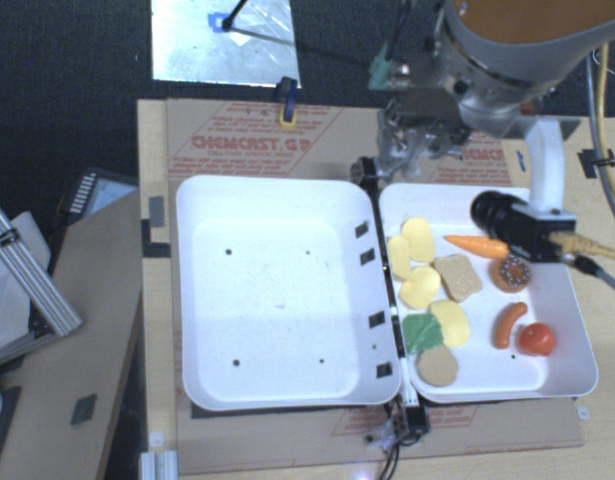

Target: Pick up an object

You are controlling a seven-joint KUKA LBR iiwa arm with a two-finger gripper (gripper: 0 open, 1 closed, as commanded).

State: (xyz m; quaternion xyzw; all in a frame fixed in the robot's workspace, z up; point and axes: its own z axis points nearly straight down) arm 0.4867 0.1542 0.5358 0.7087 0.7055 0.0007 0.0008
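The gripper (412,153) hangs above the right bin (577,368), behind the carrot (477,245), holding no toy food. I cannot tell its state. Next it must drop down onto one piece.

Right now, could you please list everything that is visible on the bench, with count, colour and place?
left bin: 1, white, left half of the bench
right bin: 1, white, right half, holding the toy food
carrot: 1, orange, upper middle of right bin
bread slice: 1, tan, centre of right bin
yellow pieces: about 4, pale yellow, left part of right bin
green piece: 1, green, lower left of right bin
round cracker: 1, beige, near front edge
doughnut: 1, brown, right of the bread
sausage: 1, orange-red, lower right
tomato: 1, red, beside the sausage
gripper: 1, grey metal, above the far rim of right bin
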